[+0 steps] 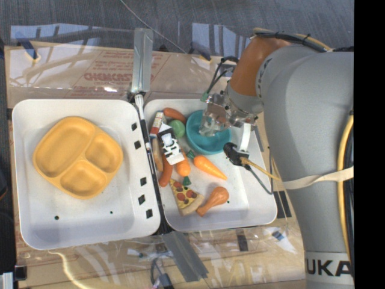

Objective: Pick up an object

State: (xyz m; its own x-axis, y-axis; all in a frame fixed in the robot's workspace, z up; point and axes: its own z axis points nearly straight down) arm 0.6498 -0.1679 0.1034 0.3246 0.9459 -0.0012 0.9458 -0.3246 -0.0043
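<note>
Teal plastic, a round shallow bowl [203, 136], sits at the back of the right-hand white bin [258, 206], and the grey arm's two-finger gripper [212, 124] hangs directly over it, its tip inside the bowl's rim. Whether anything lies between the tips, or how they stand, I cannot tell; the metal there is too small and blurred to read.

So the nearest candidate is the bowl itself, straight below the tool rather than off to a side. The other toys lie leftward and toward the front: an orange plastic carrot [209, 166] just beside the bowl's front edge, its long axis running diagonally from upper left to lower right; a pizza slice toy [184, 195] and a tan drumstick-shaped piece [214, 198] nearer the front wall; a white bottle with a black label [170, 144] along the left wall.

A yellow divided plate [77, 156] rests in the left bin [36, 227], well apart from the tool.

My judgement: a grasp here would need the bowl's rim, not its hollow.
</note>
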